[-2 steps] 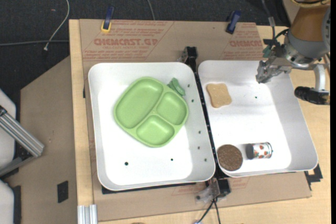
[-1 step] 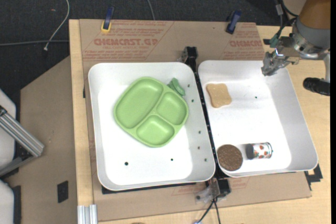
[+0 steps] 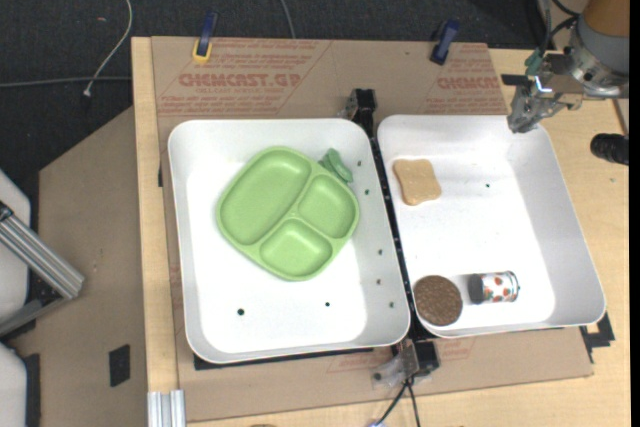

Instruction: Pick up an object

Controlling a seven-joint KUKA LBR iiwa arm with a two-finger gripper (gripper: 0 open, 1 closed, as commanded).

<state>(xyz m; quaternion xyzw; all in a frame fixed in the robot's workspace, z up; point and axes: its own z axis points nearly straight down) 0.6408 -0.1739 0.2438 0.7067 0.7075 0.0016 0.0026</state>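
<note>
Dark carpet with loose grey cables surrounds a cardboard-covered bench [image 3: 300, 75], on which two shallow white bins are set side by side. Two blue clamps [image 3: 206, 33] are seen at the cardboard's far edge.

In the left bin [image 3: 200, 295] a green divided plate [image 3: 288, 212] is laid with its long axis running diagonally, from upper left to lower right; a small dark green object [image 3: 337, 166] is tucked against its upper right rim.

In the right bin [image 3: 540, 215] a tan slice of toast [image 3: 417, 182] is placed near the far left corner, well apart from the rest. Near the front wall a brown round disc [image 3: 438, 300] is found just beside a small can [image 3: 494, 288], which is laid on its side with its long axis left to right.

At the far right corner of that bin the gripper [image 3: 524, 120] is held over the rim, pointing downward, with nothing seen between its fingers; whether they are spread or pressed together cannot be told.
</note>
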